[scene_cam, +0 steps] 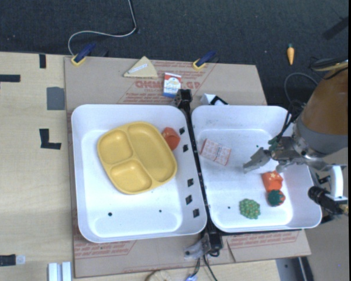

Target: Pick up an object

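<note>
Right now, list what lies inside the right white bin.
Inside the right bin: a pink-patterned packet, an orange toy, a dark green piece touching it, and a green broccoli-like toy. The tool hangs over the bin's middle, hiding the floor beneath it.

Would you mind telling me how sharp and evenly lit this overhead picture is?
Camera view: light is even and soft, with the two shallow white bins bright but not blown out; the small green bumpy object looks soft-edged; the grey arm's gripper is slightly blurred.

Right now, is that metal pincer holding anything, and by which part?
Nothing is held. The pincer hangs open over the right white bin, apart from the clear plastic packet and the orange toy.
</note>
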